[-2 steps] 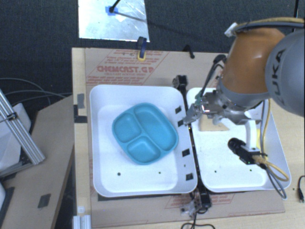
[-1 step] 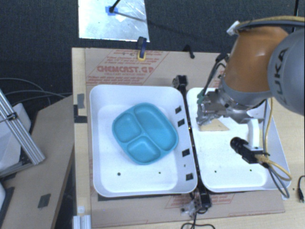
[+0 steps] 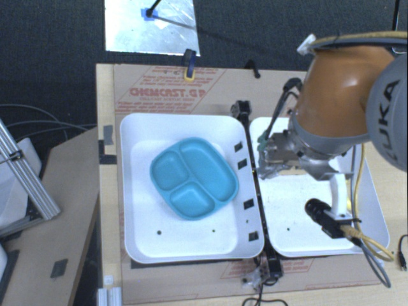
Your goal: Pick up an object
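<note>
1. Landmark: the divider (image 3: 252, 183), the strip where the two white bins meet, with black clips along it.
2. Task's thing: a blue sectioned plate (image 3: 193, 178) lying flat in the left bin (image 3: 143, 234), on the far side of the divider from the arm. Three compartments face up. Its long axis runs on a diagonal, upper-right corner nearest the divider, lower-left end farthest from it.
3. Arm: the orange-banded wrist (image 3: 338, 94) hangs over the right bin (image 3: 299, 228). The gripper (image 3: 271, 155) sits just on the arm's side of the divider, near its upper half.
4. Hand state: cannot tell. The wrist housing blocks the business end; nothing visible being held.
5. Key relation: the plate lies across the divider from the gripper, to camera-left and slightly toward the lower edge. The plate's nearest rim is close to the divider.
6. Judgement: the next move needs a crossing of the divider, then a descent onto a rim; the flat plate offers little else to pinch.
</note>
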Robot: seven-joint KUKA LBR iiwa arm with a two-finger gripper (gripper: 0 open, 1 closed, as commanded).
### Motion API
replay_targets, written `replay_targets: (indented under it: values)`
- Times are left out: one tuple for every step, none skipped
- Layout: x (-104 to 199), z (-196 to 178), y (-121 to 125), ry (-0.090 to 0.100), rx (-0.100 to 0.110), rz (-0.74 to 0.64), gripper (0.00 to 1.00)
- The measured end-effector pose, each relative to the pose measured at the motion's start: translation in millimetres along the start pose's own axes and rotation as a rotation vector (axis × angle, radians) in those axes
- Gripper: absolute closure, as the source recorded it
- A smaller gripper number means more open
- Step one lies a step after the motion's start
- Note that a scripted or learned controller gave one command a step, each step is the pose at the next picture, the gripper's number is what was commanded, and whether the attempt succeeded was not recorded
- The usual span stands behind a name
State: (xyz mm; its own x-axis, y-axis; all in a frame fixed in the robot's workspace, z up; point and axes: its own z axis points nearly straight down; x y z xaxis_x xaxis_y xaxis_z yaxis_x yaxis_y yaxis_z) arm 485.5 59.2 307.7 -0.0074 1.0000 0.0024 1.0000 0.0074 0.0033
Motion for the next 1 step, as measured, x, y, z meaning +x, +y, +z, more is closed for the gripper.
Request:
replay_targets:
  values:
    - [73.8,-23.8,1.6,0.001,-0.001,-0.004,1.0]
